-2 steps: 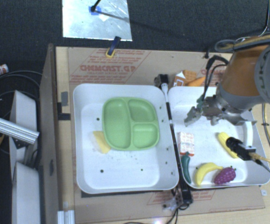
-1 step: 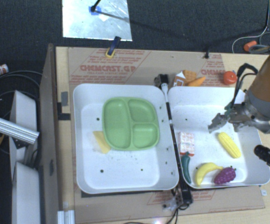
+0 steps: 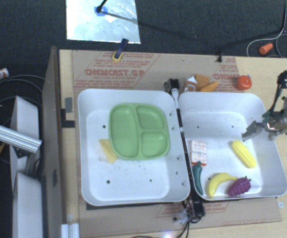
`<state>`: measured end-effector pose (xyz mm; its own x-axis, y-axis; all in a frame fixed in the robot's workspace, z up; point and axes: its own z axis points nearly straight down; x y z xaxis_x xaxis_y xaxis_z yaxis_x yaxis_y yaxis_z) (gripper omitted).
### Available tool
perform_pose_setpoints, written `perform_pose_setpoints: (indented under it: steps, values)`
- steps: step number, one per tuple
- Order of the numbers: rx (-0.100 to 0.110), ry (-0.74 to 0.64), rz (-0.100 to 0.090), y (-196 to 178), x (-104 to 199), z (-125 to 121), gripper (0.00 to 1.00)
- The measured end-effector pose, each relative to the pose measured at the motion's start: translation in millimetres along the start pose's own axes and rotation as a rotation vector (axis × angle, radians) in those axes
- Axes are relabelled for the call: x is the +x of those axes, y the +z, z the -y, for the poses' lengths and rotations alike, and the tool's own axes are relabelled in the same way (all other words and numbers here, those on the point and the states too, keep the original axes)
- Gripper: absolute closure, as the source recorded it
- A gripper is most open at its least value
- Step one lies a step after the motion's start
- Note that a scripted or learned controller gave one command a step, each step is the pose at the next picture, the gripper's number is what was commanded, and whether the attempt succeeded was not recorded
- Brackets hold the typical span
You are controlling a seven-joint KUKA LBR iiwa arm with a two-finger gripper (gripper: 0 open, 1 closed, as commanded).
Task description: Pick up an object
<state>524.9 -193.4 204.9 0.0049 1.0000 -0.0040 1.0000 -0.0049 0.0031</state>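
Corn cob (image 3: 244, 153) just below gripper (image 3: 251, 130)

Red print "CHEMCAST GP" on brown cardboard sheet (image 3: 128, 68) under bins, upper left part. Same print partly legible at upper right, "CHEMC…", rest cut off by objs. Small packet (image 3: 198, 150) in right bin: red marks, unreadable.
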Motion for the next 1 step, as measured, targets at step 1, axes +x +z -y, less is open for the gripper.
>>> perform_pose_setpoints:
  steps: [1]
  values:
    - [0.001,-0.006,-0.004,126.0,6.4,-18.7,0.0]
